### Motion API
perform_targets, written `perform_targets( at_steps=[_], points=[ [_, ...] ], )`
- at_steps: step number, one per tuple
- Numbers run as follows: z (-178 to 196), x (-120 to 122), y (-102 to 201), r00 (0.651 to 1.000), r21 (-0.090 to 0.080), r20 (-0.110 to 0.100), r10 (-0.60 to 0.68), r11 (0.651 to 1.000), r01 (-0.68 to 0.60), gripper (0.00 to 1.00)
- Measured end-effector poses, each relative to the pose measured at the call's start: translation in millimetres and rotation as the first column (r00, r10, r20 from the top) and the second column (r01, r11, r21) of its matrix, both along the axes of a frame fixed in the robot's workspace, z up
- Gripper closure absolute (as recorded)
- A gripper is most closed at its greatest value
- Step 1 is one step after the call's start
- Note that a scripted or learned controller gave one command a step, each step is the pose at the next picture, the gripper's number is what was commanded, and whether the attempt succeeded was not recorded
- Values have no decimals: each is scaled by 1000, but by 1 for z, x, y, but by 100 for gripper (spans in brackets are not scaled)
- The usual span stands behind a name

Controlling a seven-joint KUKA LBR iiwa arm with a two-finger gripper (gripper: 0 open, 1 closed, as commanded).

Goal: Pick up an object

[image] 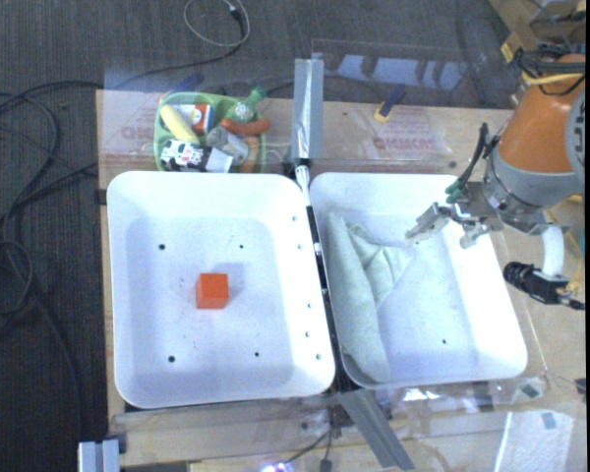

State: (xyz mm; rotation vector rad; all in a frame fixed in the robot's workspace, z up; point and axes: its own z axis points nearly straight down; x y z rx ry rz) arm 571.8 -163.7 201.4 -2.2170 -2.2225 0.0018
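Observation:
A small orange-red cube [212, 290] lies near the middle of the left white bin [138, 214]. A pale green cloth [369, 273] is crumpled along the left side of the right white bin [492, 342]. My gripper [444, 232] hangs over the upper right part of the right bin, just right of the cloth's top corner. It is open, with one finger [421, 227] pointing left toward the cloth, and nothing is between the fingers. The cube is far to its left, in the other bin.
A green basket [209, 131] of small toys stands behind the left bin. A metal divider post [308, 106] rises between the bins at the back. A small blue and yellow tool [388, 104] lies on the bench behind the right bin.

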Motion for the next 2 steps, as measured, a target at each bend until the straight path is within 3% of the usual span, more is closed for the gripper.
perform_targets(
  at_steps=[1, 2],
  points=[
    [-105, 13, 43, 997, -3, 9, 76, 997, -76, 0],
    [-108, 34, 55, 991, -7, 20, 133, 991, -133, 0]
  ],
)
